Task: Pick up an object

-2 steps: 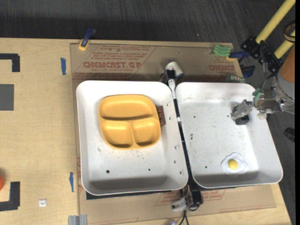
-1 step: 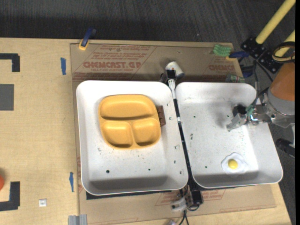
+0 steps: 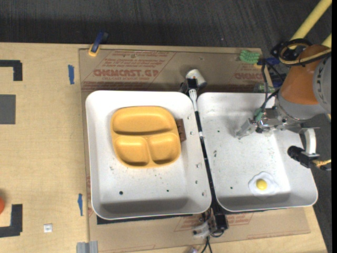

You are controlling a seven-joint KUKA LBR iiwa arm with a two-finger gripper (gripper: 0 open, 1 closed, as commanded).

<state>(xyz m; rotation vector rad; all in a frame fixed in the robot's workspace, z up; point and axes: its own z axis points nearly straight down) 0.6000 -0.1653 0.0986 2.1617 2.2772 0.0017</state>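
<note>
Fried egg (image 3: 262,184) lay in the right bin (image 3: 295,196).
Gripper (image 3: 247,128) hovered above the egg, finger state unclear.

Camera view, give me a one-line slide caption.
Arm reaches over the right bin holding a toy egg; a yellow tray fills the left bin.

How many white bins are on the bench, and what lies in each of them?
2. The left bin holds a yellow divided tray, with something brown partly hidden at its right edge. The right bin holds a fried egg toy near its front right corner.
</note>
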